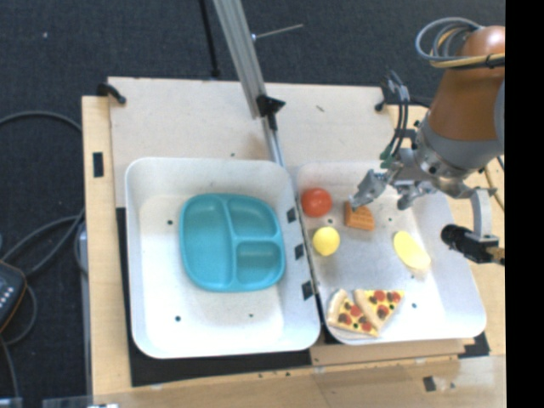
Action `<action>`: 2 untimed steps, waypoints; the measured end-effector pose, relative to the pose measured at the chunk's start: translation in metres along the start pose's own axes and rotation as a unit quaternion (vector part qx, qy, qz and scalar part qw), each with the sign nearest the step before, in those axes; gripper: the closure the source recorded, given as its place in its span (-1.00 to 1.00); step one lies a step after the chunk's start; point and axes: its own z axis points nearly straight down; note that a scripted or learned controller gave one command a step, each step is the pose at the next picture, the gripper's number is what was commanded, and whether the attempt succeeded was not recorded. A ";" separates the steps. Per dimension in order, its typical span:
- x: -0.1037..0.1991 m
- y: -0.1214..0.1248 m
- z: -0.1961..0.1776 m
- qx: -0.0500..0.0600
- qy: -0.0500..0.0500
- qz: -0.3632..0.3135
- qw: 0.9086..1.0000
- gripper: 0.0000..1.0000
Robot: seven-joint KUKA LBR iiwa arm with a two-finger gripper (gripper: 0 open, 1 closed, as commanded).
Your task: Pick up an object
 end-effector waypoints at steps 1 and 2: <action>0.000 0.000 0.000 0.000 0.000 0.001 1.000 -1.00; 0.005 0.008 0.050 0.002 0.000 0.002 1.000 -1.00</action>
